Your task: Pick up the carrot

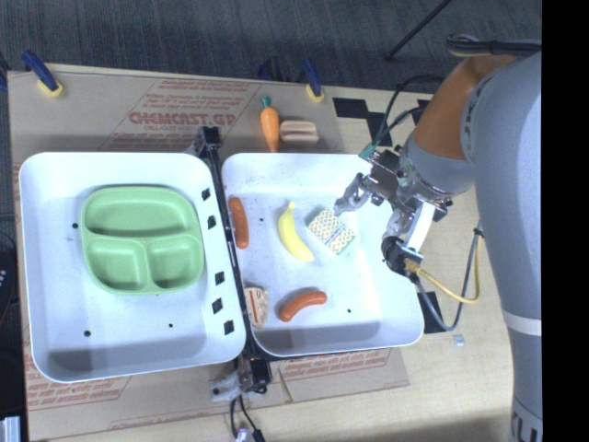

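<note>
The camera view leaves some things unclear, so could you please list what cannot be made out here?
- Claw: small and blurred against the white right bin; whether it is open or shut cannot be told.
- Arm: cut off by the view's right side.
- Item at the right bin's lower left: too small and blurred to identify.
- Carrot: outside the bins; fine detail too small.

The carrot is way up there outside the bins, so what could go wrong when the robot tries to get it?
1. The small orange carrot with a green top lies outside the right white bin, beyond its far rim, while the gripper is over the bin, so it may miss.
2. A tan bun-like toy sits right beside the carrot and could get knocked or grabbed instead.
</note>
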You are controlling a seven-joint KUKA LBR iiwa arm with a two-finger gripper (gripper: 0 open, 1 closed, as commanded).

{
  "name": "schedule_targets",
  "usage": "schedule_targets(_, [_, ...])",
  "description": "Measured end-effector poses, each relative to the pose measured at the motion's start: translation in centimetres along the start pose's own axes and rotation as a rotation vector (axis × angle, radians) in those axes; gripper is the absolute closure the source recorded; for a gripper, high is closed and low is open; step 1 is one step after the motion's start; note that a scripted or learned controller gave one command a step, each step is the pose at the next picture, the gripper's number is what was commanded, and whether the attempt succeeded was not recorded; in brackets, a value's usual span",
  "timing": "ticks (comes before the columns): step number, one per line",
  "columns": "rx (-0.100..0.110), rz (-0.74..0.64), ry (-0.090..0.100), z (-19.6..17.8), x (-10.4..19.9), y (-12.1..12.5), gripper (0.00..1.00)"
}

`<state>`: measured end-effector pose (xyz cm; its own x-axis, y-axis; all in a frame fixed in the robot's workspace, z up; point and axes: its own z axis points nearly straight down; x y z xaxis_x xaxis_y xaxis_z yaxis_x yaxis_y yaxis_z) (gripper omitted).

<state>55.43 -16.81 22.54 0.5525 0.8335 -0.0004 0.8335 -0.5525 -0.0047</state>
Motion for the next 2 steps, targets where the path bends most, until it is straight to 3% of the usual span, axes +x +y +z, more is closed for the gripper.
schedule_targets(1, [0.002,-0.027,0.0,13.5,0.9,-10.0,0.0])
schedule_targets(2, [-0.001,-0.203,0.0,10.3,-4.7,-6.3,0.0])
